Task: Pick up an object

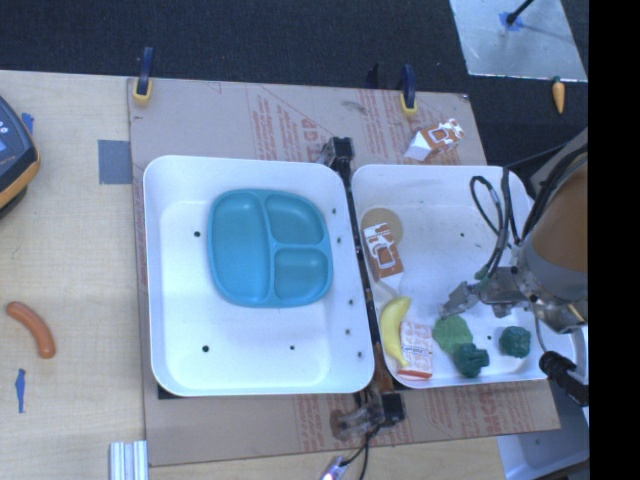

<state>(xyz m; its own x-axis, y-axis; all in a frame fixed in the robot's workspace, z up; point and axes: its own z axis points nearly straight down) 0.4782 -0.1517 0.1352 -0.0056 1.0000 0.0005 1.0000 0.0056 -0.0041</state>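
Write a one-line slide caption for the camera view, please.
Gripper above green toys in right bin; blue plate in left bin.

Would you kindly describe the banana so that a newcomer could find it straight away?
Start at the right bin, the one without the blue plate. Look to its front-left corner, beside the wall shared with the other bin. The banana lies there next to a small packet, the only yellow, curved thing among green pieces.
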